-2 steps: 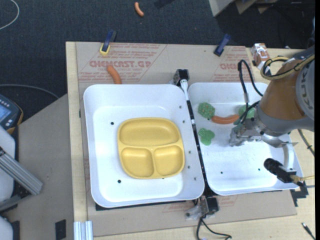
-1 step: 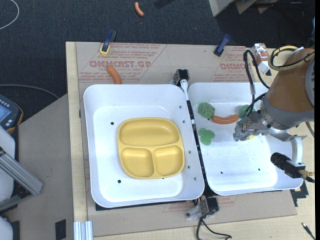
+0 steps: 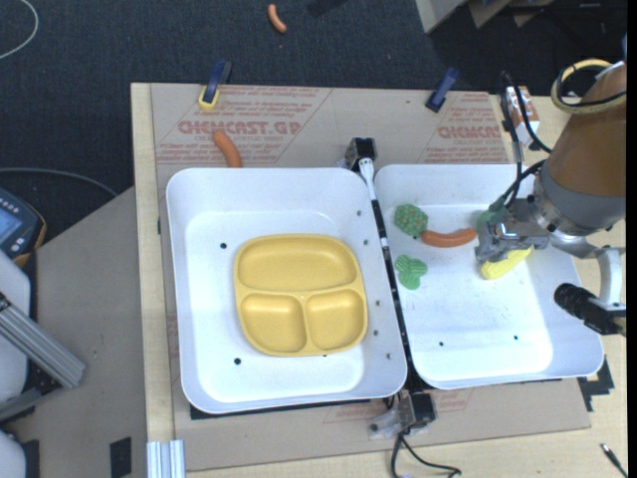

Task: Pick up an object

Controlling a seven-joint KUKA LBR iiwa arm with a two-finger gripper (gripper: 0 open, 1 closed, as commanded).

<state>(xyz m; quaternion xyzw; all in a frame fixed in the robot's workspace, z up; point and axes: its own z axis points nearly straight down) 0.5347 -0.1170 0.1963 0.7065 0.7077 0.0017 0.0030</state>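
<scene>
Yellow, banana-shaped plastic toy point(image 3: 504, 263) in the right shallow white bin point(image 3: 478, 352), just under the metal two-finger gripper point(image 3: 501, 239): grasping step seemingly in hand, finger state impossible to tell, next a firm closing and straight lift.

Bright, even overhead light (soft shadows), mildly grainy, white bins point(image 3: 189, 297) slightly glaring.

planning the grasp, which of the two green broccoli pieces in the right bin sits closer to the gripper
The upper broccoli piece, touching the orange sausage that leads toward the gripper. The lower piece lies apart, near the divider.
</scene>
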